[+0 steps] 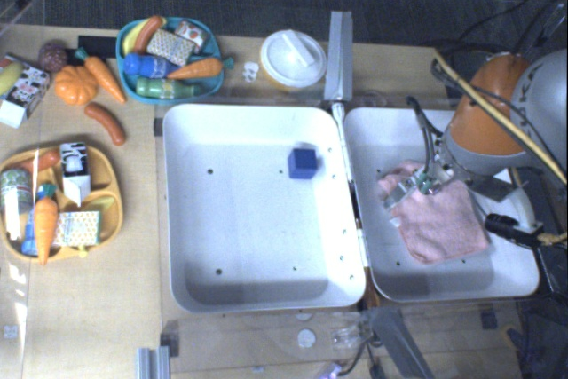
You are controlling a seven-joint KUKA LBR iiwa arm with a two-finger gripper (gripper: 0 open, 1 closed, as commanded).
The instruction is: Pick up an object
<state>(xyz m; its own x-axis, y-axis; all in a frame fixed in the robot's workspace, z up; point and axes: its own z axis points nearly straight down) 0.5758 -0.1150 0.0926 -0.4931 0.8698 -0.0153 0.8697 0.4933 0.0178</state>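
The gripper [410, 188] sits low in the right bin [497, 280], its metal tips on the upper left edge of a crumpled pink cloth [439, 222]; whether it grips the cloth cannot be told. A blue cube [303, 162] lies alone in the left bin [222, 271], well apart. Toy food fills a blue basket [213, 84] and yellow tray [111, 217] beyond the bins

Cube [303, 162] in left bin [191, 280]; cloth [439, 222] in right bin [515, 280].

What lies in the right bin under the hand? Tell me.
A crumpled pink cloth lies on the right bin floor, the hand at its upper left edge. Anything beneath the cloth is hidden.
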